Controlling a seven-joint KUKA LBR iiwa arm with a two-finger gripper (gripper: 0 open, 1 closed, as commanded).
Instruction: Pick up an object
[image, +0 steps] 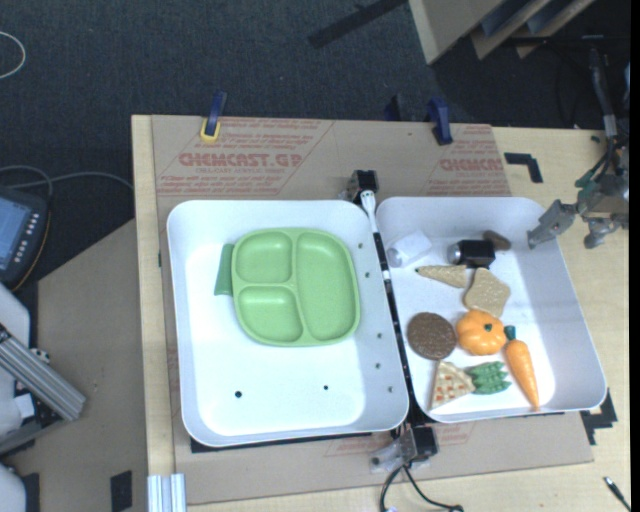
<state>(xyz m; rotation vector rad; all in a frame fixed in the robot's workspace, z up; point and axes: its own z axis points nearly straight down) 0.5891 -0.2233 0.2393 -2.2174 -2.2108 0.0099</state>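
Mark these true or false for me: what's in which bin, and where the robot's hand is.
1. The green tray lies in the left bin. True.
2. The carrot lies in the left bin. False: it is in the right bin, near the front corner.
3. The gripper holds the pumpkin. False: the pumpkin sits on the bin floor, apart from it.
4. The gripper is at the right bin's far right edge. True.
5. The tray has three compartments. True.

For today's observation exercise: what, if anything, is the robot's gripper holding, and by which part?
Nothing is held. The gripper hangs over the right bin's far right rim with nothing between its fingers, apart from the toy food.
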